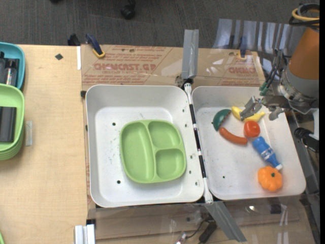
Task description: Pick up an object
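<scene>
The right bin [218,179] holds several toy foods. A yellow banana [239,113] lies beside a dark green piece [220,117] near the bin's far side. In front of them are a red-orange pepper [233,135] and a red tomato [252,129]. Further forward are a blue bottle [266,152] and an orange pumpkin [269,179]. My gripper [264,111] hangs over the bin's far right part, just above the banana's right end and the tomato. It is open, with nothing between its fingers.
The left bin [101,136] holds a green divided plate [153,150]. A metal divider [195,131] separates the two bins. Cardboard [132,62] lies behind them. Stacked green and teal trays [10,116] sit at the bench's left edge.
</scene>
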`<move>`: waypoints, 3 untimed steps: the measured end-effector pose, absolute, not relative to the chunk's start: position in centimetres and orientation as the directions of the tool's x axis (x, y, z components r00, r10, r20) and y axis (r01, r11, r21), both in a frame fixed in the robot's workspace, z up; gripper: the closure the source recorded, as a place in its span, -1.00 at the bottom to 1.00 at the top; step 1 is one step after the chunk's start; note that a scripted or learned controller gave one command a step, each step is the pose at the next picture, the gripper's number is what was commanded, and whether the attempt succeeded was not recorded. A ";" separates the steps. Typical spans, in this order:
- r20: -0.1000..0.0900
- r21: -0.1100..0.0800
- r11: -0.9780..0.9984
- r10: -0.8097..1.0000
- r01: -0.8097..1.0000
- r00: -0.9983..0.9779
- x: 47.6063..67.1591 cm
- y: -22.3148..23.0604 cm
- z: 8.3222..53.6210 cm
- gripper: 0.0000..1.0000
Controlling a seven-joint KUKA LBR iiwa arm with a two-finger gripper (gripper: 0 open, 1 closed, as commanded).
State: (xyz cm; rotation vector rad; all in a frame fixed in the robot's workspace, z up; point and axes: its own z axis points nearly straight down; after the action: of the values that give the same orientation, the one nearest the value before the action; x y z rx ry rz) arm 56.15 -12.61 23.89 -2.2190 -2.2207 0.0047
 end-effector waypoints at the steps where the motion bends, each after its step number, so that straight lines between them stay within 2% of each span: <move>1: -0.001 -0.006 0.000 1.000 1.000 0.000 56.2 -12.7 24.7 1.00; 2: 0.000 0.003 -0.179 0.984 0.984 0.179 59.0 -9.3 10.7 1.00; 3: -0.001 0.001 -0.182 0.983 0.983 0.182 58.9 -9.4 11.6 1.00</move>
State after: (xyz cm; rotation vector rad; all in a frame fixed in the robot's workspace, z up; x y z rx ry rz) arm 58.92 -9.39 11.60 -2.4165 -2.0093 -0.0003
